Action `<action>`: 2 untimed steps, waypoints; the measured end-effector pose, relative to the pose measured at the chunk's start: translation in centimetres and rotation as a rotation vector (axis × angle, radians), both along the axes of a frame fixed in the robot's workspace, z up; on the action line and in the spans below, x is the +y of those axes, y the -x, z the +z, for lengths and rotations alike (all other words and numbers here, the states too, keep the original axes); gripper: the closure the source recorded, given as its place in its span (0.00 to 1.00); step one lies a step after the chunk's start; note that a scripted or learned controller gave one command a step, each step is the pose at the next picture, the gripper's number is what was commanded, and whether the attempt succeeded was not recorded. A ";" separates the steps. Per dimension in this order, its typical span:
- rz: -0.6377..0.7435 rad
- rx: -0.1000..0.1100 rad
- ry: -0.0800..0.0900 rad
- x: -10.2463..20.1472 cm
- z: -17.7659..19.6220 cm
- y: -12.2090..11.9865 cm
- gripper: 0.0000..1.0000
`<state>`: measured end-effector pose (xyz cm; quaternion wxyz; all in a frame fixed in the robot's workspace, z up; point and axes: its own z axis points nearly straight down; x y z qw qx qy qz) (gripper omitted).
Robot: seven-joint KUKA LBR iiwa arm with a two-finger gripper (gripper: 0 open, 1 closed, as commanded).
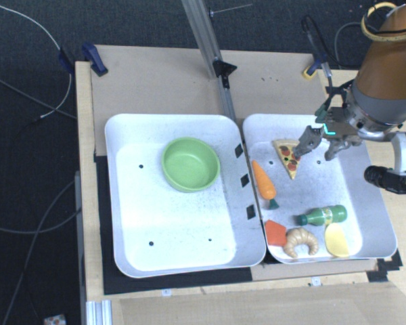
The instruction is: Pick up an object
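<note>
Clearly the pick has not been made yet: nothing sits between the fingers of the two-finger hand (316,143), and every item lies on a bin floor. The grey arm with its orange band (386,66) reaches in from the right and hangs over the upper part of the right-hand shallow white bin (382,212), with the wrist tilted so the hand points down and toward the left. Its two dark fingers are spread apart, one tip at or just above the right edge of the flat triangular toy pizza slice (285,156), the other further right over bare bin floor. Whether the tip touches the slice cannot be told from this angle.

That slice looks like the likeliest target, being the item nearest the hand. Below it in the same bin lie an orange toy carrot with a green top (263,180), a small green bottle lying on its side (323,215), a red block (275,233), a tan toy croissant (302,241) and a pale yellow rounded piece (336,240). A round green plastic bowl (191,164) stands alone in the left-hand white bin (128,202), well apart from the hand.

What is left, by my reading, is the whole grasp: settle the fingers around an item, close, and lift it off the floor.
</note>
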<state>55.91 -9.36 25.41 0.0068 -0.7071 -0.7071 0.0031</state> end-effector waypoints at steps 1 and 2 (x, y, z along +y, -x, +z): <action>0.001 -0.006 0.000 0.0 0.3 -0.1 0.00; -0.001 0.003 0.000 0.4 -5.9 0.5 0.00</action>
